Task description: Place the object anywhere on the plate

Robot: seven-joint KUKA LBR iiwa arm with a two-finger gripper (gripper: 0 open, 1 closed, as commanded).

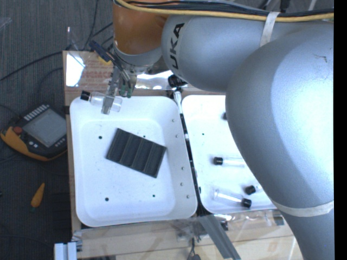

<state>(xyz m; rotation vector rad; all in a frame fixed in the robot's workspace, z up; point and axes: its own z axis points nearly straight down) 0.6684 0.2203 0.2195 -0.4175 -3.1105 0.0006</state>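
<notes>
Gripper [113,103] hangs over the far-left corner of the left bin [92,210], its fingers clamped on a clear tube [96,98] with a black cap, lying level just above the bin rim. Dark ribbed plate [135,152] sits flat mid-bin, well apart from the tube. 3 more capped tubes [230,198] lie in the right bin [203,118].

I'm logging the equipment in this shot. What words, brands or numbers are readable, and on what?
"UKA", the visible part of the brand lettering, on the grey arm near the orange band.
The handheld pendant on the floor has a screen and keys, too small to read.
</notes>
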